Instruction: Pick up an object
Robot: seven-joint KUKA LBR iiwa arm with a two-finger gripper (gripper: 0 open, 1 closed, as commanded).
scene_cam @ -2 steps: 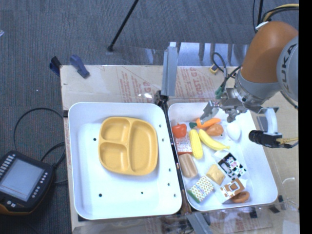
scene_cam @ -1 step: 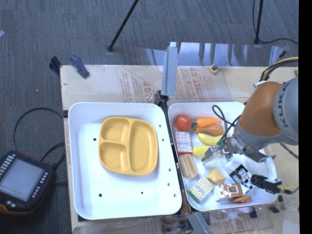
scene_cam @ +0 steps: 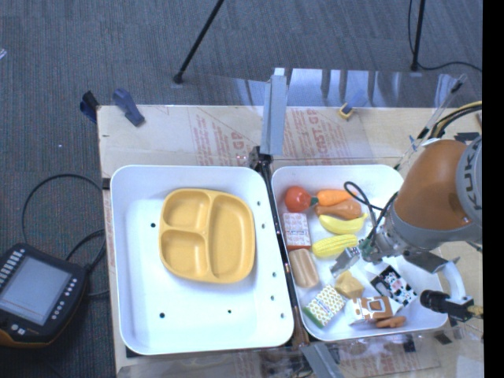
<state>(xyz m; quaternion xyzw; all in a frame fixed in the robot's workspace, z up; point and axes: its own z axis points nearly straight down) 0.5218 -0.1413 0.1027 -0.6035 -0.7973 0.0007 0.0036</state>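
Pincer (scene_cam: 347, 260) over corn (scene_cam: 335, 246) (right bin)

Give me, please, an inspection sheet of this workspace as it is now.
Surface: bench bearing two white bins, left bin and right bin.
Job's things: in right bin, tomato, carrot, banana, corn, hot dog, small boxes.
Clutter: yellow divided plate in left bin.
Grippers: gripper low over right bin, beside the corn; holding nothing seen.
Cables: black cable looping by the arm.
Surroundings: pendant on floor, tripod legs.
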